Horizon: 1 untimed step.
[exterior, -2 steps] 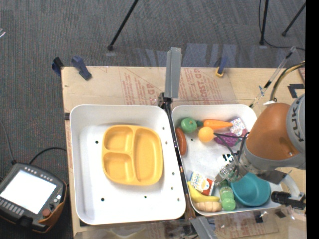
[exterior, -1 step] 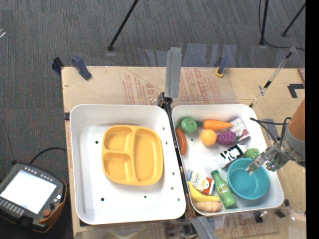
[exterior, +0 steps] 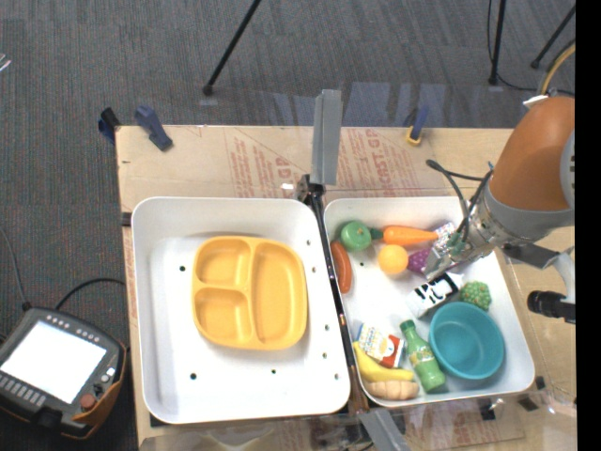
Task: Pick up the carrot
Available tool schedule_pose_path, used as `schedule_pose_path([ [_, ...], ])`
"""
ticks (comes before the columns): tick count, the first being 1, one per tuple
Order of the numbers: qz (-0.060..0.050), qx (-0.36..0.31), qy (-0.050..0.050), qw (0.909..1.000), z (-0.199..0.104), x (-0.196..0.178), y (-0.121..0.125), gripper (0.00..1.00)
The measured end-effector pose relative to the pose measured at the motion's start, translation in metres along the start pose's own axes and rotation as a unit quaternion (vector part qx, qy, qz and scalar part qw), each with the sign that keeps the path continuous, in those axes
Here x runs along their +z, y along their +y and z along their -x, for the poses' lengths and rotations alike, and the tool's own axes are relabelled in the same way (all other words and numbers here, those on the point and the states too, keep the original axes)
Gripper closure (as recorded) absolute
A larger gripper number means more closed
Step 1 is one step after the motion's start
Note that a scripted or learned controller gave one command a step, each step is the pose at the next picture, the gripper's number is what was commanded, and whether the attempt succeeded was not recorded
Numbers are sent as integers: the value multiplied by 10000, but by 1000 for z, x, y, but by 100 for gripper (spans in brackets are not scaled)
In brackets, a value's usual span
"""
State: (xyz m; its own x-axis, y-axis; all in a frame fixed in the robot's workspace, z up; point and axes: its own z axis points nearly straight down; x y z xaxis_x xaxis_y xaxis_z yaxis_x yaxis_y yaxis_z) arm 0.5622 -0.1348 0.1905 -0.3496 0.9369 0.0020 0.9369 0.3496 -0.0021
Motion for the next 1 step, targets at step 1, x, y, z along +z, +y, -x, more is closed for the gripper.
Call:
schedule_pose_path([
  [1,-3,943,1,9955,23,104,16,100],
])
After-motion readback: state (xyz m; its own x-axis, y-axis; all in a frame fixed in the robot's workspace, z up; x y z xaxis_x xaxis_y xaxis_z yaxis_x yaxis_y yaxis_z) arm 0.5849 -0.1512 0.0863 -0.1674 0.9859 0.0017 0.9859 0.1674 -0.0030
